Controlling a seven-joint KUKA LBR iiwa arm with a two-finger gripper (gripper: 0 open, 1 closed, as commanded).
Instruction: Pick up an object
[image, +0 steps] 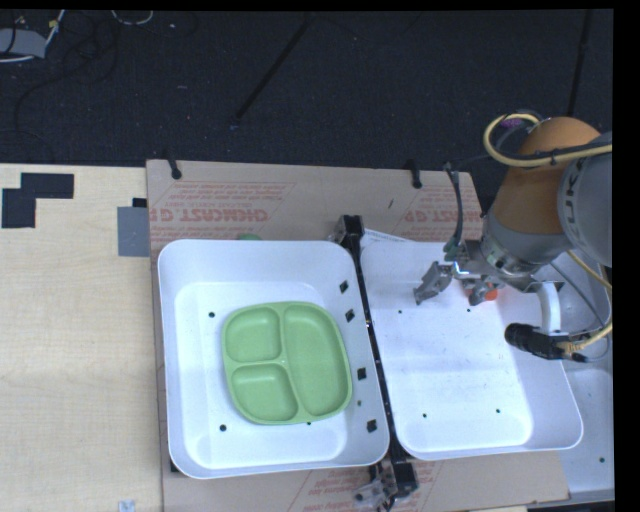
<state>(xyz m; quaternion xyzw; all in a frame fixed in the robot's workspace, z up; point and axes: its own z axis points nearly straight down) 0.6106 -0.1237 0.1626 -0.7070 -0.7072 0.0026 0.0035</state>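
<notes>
A light green divided plate (287, 361) with three compartments lies flat in the middle of the left bin (190, 300). My gripper (455, 289) hangs over the far part of the right bin (500, 420), well to the right of the plate. Its fingers (432, 283) are spread apart and point down toward the white floor, with nothing between them. The arm's grey wrist and orange band rise behind it at the right edge.
A black divider rail (362, 340) runs between the two bins. Brown cardboard (260, 210) lies under and behind the bins. The pale wooden benchtop (70, 350) extends to the left.
</notes>
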